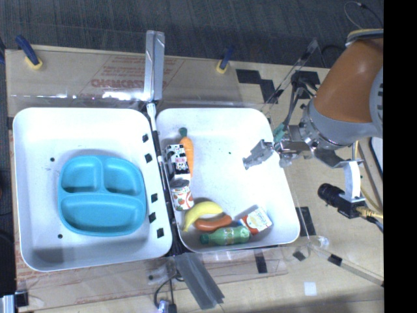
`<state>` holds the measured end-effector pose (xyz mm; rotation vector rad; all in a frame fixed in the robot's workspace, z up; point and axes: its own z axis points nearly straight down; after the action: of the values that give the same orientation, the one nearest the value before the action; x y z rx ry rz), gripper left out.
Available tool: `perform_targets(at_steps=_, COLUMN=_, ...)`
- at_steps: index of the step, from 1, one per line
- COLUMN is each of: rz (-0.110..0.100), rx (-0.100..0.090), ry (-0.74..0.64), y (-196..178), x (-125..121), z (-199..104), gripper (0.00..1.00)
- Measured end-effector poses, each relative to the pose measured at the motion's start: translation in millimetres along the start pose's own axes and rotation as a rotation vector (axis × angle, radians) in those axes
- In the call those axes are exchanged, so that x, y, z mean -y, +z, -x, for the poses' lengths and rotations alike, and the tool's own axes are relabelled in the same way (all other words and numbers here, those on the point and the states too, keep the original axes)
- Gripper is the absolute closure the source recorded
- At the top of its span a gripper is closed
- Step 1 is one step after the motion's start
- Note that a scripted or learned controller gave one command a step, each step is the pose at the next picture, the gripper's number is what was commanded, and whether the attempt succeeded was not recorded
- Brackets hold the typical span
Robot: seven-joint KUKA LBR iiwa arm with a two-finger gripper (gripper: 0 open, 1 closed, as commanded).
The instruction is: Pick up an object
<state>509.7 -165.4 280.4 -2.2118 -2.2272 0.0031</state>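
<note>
While the gripper hovers over the right bin and I cannot tell its state, the banana lies crowded by a bottle, so a grasp may slip.

grey robot arm with orange band entering from the right, wrist angled leftward, gripper extended low, fingers empty

Carrot, banana, green bottle, small carton along right bin's left and near edges.
</note>
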Motion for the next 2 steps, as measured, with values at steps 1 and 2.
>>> perform_targets(at_steps=1, rz=0.0, rx=0.0, ry=0.108, y=40.4, x=32.8, z=-2.4, gripper=0.0)
perform_targets(at_steps=2, rz=0.003, rx=0.0, ry=0.169, y=-32.8, x=31.9, z=-43.5, gripper=0.0)
